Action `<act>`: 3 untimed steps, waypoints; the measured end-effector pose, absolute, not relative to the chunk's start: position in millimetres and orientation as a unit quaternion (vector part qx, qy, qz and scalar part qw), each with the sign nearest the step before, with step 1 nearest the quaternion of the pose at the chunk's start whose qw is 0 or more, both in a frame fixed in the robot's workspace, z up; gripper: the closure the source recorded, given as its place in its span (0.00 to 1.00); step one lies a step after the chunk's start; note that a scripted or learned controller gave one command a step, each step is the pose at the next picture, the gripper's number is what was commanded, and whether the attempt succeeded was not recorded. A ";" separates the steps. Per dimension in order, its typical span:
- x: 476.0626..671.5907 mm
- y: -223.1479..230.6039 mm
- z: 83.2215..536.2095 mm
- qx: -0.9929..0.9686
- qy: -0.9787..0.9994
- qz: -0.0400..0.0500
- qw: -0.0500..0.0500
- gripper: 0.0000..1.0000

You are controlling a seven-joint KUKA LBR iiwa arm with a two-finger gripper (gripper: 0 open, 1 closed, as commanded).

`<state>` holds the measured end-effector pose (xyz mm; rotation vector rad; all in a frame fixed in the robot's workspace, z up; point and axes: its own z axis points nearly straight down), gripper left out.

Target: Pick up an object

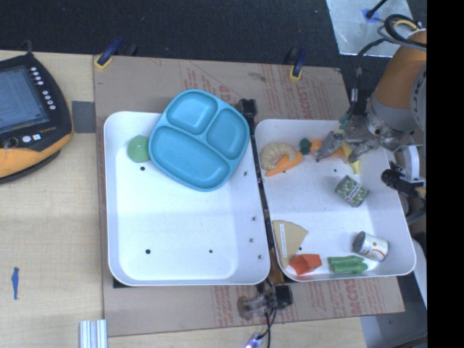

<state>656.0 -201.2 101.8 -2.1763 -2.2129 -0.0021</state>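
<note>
Camera view: your gripper sits low over the right bin's far edge, fingers spread wide, nothing between them. It's poised beside the carrot w/ green top, prob. the pick target. Other options nearby: patterned can, small cup, green pod. Blue plate leans across the left bin, out of reach for now.

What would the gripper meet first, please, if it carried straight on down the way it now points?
Probably the floor of the right bin, near its far edge. The gripper hangs there pointing down, close beside a small yellow piece and an orange carrot. Depth is unclear, so it might clip the yellow piece.
</note>
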 end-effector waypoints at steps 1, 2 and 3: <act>655.9 -206.8 112.5 -0.700 -0.714 0.003 0.011 1.00; 656.1 -206.3 112.4 -0.699 -0.715 0.003 0.012 0.00; 656.3 -206.8 123.1 -0.698 -0.716 0.003 0.011 1.00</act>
